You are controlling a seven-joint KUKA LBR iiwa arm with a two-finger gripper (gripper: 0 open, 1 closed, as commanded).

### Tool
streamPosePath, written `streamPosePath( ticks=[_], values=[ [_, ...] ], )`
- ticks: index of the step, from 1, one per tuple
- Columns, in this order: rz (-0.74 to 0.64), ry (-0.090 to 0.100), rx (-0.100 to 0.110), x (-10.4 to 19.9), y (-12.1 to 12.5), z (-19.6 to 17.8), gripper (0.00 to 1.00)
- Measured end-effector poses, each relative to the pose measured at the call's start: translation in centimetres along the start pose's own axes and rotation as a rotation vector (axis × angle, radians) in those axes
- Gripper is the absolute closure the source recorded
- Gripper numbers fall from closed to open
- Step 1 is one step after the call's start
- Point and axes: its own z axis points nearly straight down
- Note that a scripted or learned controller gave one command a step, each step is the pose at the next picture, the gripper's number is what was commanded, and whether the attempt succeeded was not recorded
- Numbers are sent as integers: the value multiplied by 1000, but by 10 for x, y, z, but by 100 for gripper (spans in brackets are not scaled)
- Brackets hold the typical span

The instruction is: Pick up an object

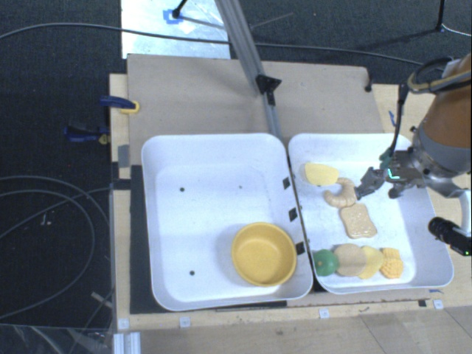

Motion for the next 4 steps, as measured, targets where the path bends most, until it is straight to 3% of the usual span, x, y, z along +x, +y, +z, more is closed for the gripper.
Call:
streamPosePath(
  ticks=[1, 3, 4],
  values=[
    [0, 0, -1, 0, 0, -1, 0],
    [5, 0, 3, 10, 3, 122, 0],
    [4, -2, -3, 10, 4, 161, 0]
  ],
)
